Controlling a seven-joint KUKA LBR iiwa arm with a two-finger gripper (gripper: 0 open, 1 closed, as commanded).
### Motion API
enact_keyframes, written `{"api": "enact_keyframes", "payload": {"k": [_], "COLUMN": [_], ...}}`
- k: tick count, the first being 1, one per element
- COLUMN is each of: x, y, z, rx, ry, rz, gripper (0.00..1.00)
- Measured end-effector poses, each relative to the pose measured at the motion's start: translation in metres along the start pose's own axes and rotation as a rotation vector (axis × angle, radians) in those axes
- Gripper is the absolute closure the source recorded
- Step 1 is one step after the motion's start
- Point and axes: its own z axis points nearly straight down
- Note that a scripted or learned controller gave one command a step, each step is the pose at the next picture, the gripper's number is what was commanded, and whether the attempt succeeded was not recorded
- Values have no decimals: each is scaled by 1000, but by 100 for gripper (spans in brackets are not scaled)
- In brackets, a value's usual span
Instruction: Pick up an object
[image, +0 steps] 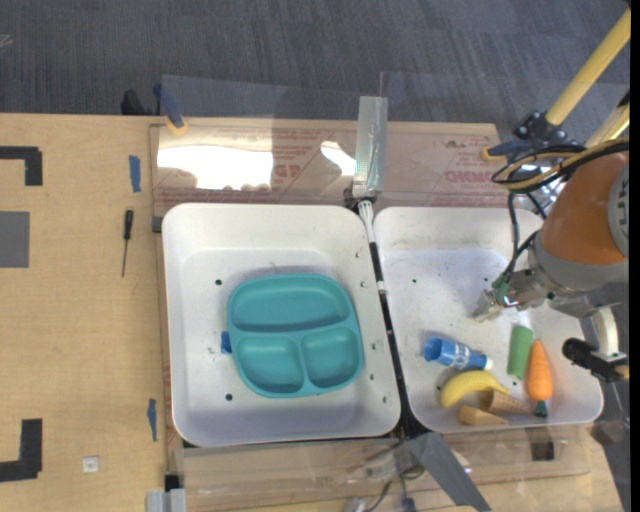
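Observation:
In the right bin (430, 260), several small objects lie near the front: a blue bottle (452, 352), a yellow banana (470, 386), a green cylinder (520, 349), an orange carrot (540, 372) and a tan wooden piece (492, 408). My gripper (497, 298) hangs low over the bin's right middle, just above and left of the green cylinder's top end. Nothing shows held in it. The arm's orange band (590, 215) rises behind it.
The left bin (190, 250) holds a teal divided plate (294, 334). A metal divider post (371, 145) stands at the back between the bins. Cables (530, 160) hang beside the arm at upper right.

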Motion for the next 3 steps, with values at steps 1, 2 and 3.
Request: {"api": "enact_keyframes", "payload": {"k": [1, 2, 3], "x": [17, 17, -18], "y": [-56, -57, -75], "z": [-71, -69, -5], "rx": [7, 10, -13], "ry": [3, 4, 7], "rz": [228, 228, 187], "gripper": [100, 0, 0]}}
